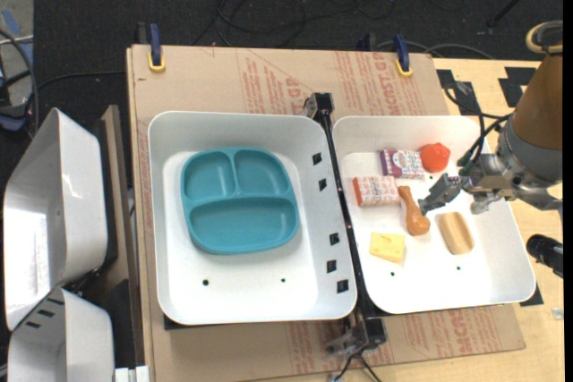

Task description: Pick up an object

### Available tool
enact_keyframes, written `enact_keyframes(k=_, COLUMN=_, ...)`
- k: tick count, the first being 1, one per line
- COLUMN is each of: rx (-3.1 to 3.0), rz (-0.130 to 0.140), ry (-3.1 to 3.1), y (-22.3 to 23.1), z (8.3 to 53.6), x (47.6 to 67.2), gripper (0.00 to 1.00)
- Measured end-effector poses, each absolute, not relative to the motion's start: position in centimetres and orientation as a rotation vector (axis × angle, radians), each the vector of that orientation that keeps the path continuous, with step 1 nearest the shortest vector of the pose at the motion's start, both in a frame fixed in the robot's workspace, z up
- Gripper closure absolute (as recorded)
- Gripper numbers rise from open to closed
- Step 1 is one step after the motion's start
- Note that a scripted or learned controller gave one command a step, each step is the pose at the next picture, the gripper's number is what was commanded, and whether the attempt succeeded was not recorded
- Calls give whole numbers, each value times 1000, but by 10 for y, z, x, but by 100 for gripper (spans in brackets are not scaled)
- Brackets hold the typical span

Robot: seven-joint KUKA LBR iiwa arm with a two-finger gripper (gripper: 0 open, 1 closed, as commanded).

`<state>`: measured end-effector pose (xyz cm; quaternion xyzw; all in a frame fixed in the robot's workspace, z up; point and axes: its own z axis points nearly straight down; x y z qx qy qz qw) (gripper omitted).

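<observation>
Overhead, the right white bin [501, 282] holds the loose pieces: two small printed boxes [387, 176], a red ball [435, 157], a yellow cheese wedge [388, 247], a tan bread roll [456, 233] and a brown wooden drumstick [412, 210] near its centre. The two-finger gripper [439, 192] hangs just beside the drumstick's upper end, apparently lining up on it; whether its claw is released or clenched cannot be told. A teal sectioned plate [239, 199] fills the left white bin [179, 300].

Two bins side by side on a bench [224, 72]. Left bin [170, 282] holding a divided plate [240, 199] near its centre. Right bin [501, 282] holding six items clustered in its upper middle: two small boxes, one [401, 162] at 12 o'clock, the other [374, 190] at 10; a round item [434, 157] at 1 o'clock; a drumstick-shaped piece [413, 211] at centre; a wedge [388, 247] at 7 o'clock; a bun-shaped piece [456, 233] at 4. Gripper [445, 190] over the right bin, just right of the drumstick piece.
</observation>
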<state>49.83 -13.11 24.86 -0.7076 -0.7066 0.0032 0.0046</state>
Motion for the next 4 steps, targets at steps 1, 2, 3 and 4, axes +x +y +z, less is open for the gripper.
enact_keyframes(k=1, rx=-2220, rz=1, ry=-2222, y=-131, z=253, x=500, gripper=0)
enact_keyframes(k=2, rx=-2221, rz=4, ry=-2218, y=-133, z=210, x=502, gripper=0)
enact_keyframes(k=3, rx=-2219, rz=6, ry=-2216, y=-129, z=146, x=501, gripper=0)
enact_keyframes(k=4, rx=-2224, rz=-2, ry=-2218, y=-128, z=94, x=501, gripper=0)
